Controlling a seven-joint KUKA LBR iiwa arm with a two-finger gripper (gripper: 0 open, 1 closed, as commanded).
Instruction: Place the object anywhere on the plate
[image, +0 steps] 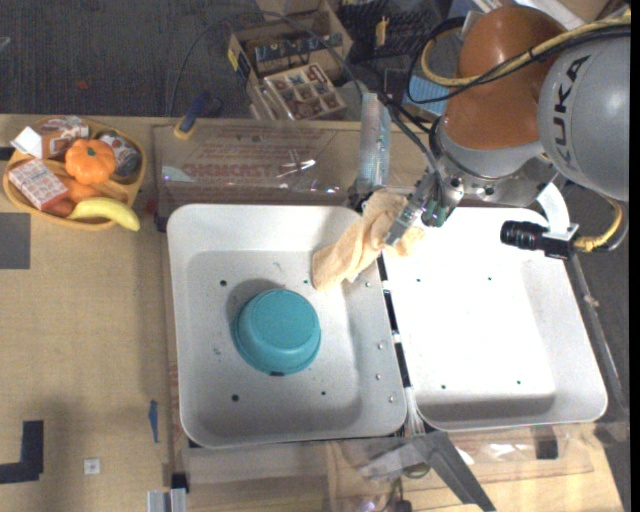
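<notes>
Arm's hand gripping a pale yellow crumpled cloth over the seam between the two bins.

The cloth is pinched at its upper end between the fingers of the hand and hangs down toward 7 o'clock, draping across the top right rim of the left shallow white bin. The round teal plastic plate sits near the middle of that bin, at 7 o'clock from the cloth and apart from it. The right shallow white bin lies just beside the left one. On the tabletop, at 10 o'clock from the plate, a wicker basket holds an orange toy pumpkin and a yellow banana.
</notes>
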